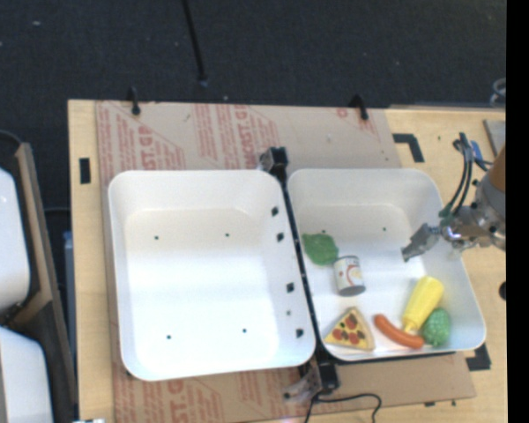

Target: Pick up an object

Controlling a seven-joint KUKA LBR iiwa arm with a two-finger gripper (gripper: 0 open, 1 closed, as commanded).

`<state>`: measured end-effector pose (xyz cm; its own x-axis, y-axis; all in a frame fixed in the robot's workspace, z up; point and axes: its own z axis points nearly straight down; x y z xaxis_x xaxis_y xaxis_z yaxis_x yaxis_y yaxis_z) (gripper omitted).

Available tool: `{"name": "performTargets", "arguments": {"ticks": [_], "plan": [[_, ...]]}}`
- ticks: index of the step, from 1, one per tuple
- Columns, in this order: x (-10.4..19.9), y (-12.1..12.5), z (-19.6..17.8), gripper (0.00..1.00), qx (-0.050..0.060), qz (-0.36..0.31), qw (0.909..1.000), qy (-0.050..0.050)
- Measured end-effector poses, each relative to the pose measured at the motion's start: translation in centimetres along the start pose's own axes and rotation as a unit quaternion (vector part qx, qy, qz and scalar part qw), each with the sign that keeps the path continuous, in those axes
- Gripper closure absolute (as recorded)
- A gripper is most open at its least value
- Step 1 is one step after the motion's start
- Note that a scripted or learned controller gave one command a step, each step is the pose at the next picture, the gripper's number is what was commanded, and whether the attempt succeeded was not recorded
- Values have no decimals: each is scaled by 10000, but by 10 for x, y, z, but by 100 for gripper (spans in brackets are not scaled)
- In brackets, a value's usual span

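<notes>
**binwatcher:** So where's the claw (420, 241) sitting? I see it over the right bin (379, 188), near the bin's right wall, nothing between its fingers. Open or closed, I honestly can't tell from this angle.

**gripnerd:** Closest target looks like the yellow corn (422, 300), just below the claw toward the front edge. Its long axis runs tilted, top-right to bottom-left, so I'd guess the wrist needs to turn across that. The can (349, 275) and green lump (320, 248) lie further left, toward the divider.
</notes>
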<state>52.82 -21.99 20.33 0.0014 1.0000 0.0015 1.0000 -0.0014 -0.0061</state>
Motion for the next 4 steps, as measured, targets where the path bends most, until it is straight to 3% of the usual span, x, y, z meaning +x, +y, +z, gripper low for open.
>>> {"name": "performTargets", "arguments": {"ticks": [1,3,4], "plan": [[0,2,-4,0,-35,-6,10000,-9],[-1,-3,103,0,-11,-5,10000,-1],[-1,-3,103,0,-33,-3,10000,-10]]}}
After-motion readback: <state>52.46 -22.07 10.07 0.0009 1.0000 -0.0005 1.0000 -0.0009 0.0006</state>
